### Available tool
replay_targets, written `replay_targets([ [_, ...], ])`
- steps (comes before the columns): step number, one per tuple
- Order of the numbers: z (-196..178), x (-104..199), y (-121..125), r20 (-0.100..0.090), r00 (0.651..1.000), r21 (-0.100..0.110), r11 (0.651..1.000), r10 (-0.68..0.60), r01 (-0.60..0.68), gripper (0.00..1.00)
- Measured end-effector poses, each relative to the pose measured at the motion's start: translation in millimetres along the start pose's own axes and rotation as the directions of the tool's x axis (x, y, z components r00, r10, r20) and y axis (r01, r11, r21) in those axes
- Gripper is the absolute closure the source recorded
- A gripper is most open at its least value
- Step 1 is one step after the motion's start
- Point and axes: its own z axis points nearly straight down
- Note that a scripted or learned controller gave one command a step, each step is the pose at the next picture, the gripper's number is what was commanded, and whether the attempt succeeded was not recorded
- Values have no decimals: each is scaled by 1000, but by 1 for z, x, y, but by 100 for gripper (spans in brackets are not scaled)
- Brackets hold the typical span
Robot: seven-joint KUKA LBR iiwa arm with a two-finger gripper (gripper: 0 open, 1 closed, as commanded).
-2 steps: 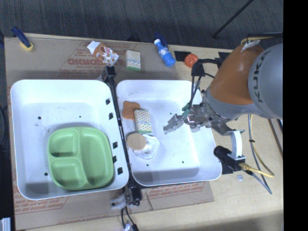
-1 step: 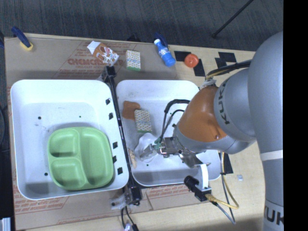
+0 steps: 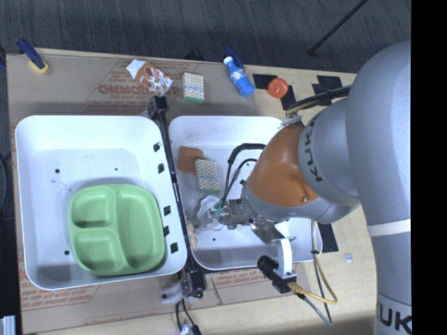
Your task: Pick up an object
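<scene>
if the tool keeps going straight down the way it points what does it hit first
Probably the crumpled clear wrapper lying on the right bin floor under the tool; depth is hard to judge from this slant.

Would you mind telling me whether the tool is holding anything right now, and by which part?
It cannot be told: the tool is low in the right bin, right at a small crumpled clear item, with the arm covering any contact.

- The bench (image 3: 230, 72) is seen from a single fixed camera mounted overhead, looking down at a slant.
- Both white bins, left (image 3: 42, 138) and right (image 3: 230, 124), are framed at moderate range.
- The arm (image 3: 349, 152) is seen entering from the frame's right.
</scene>
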Motion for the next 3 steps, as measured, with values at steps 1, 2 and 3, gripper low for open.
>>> replay_targets([
  [1,-10,0,1,0,1000,0,1000,-5,5,100],
  [2,-10,0,1,1,1000,0,1000,-5,5,0],
  [3,-102,3,97,3,1000,-5,1000,2,-2,0],
])
